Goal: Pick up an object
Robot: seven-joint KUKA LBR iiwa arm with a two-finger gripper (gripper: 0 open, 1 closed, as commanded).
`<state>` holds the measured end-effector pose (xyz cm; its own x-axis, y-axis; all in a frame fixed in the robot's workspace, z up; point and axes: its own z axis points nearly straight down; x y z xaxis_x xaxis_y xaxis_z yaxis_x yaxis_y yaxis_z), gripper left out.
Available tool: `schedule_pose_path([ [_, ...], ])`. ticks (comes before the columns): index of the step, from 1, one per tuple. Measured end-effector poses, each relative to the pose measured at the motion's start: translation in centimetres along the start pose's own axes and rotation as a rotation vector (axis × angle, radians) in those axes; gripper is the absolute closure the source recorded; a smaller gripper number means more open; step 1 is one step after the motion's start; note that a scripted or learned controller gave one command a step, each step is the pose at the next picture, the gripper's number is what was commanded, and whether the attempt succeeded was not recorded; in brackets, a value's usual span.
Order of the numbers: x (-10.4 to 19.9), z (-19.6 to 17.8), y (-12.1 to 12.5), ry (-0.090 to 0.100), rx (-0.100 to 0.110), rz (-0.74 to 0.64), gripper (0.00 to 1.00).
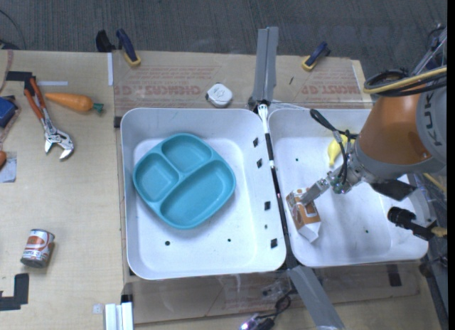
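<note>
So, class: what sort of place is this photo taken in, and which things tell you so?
Most likely a robotics lab or test bench. A grey and orange robot arm reaches into one of two white bins, clamps pin cardboard to the bench, and a wrench lies beside them.

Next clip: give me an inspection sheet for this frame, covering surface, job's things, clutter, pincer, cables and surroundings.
Surface: two white bins, left and right, on a wooden bench.
Job's things: small carton and yellow object in right bin; blue divided plate in left.
Clutter: carrot, pliers, can, clamps.
Pincer: at the carton's top; grip unclear.
Cables: black and yellow, along the arm.
Surroundings: grey floor.
</note>
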<state>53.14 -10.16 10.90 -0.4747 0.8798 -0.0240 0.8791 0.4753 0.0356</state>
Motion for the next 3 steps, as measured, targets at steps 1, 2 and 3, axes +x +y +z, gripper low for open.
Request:
schedule_pose_path([
  [1,1.5,-0.1,-3.8,-0.002,-0.001,0.009,0.00],
  [2,-6.2,0.3,8.4,0.001,0.006,0.267,0.00],
  [3,-2.9,0.2,5.2,0.000,0.006,0.272,0.00],
])
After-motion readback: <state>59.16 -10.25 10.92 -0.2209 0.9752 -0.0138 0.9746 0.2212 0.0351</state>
